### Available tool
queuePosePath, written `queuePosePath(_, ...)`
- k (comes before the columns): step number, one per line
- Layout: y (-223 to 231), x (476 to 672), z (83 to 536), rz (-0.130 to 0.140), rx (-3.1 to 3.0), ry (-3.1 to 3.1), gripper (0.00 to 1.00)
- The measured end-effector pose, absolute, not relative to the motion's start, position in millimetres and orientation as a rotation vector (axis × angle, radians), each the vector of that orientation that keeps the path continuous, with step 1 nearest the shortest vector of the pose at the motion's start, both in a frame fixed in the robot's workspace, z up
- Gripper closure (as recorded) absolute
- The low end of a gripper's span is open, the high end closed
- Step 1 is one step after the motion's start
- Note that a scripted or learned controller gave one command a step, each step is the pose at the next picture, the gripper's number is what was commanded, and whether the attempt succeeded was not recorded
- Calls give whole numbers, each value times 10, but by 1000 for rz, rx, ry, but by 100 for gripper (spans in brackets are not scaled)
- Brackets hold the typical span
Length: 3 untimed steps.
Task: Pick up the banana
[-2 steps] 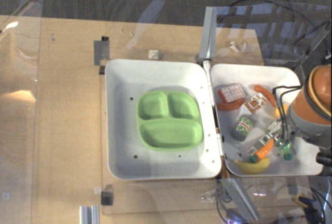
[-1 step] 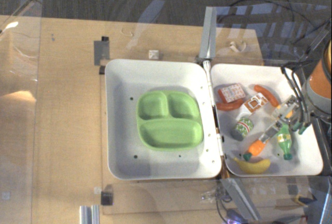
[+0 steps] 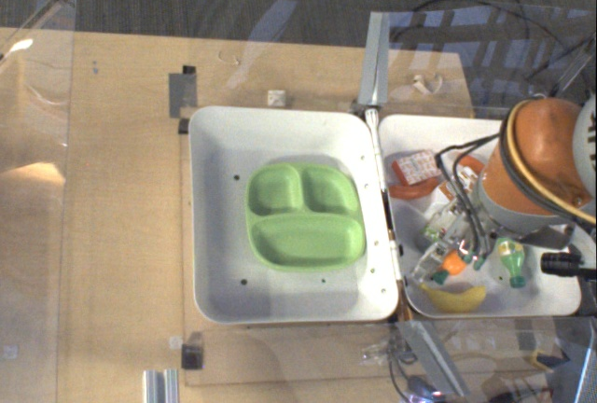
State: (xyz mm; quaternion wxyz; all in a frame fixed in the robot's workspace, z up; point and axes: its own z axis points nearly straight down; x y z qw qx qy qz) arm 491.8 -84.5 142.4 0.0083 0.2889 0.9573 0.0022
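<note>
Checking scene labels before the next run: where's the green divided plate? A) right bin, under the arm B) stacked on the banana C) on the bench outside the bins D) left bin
D: the green divided plate lies flat in the middle of the left bin, while the banana sits at the near edge of the right bin.

text: none legible | red packet [image 3: 415, 170]: print too blurred to read
</note>
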Motion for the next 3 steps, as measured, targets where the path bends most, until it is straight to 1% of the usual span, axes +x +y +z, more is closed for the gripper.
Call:
queuePosePath(1,-1207,5437,1048,2,748,3043,0)
queuePosePath(2,-1353,5067,1813,1,727,3045,0)
queuePosePath(3,-1796,5078,3088,-1,702,3048,0)
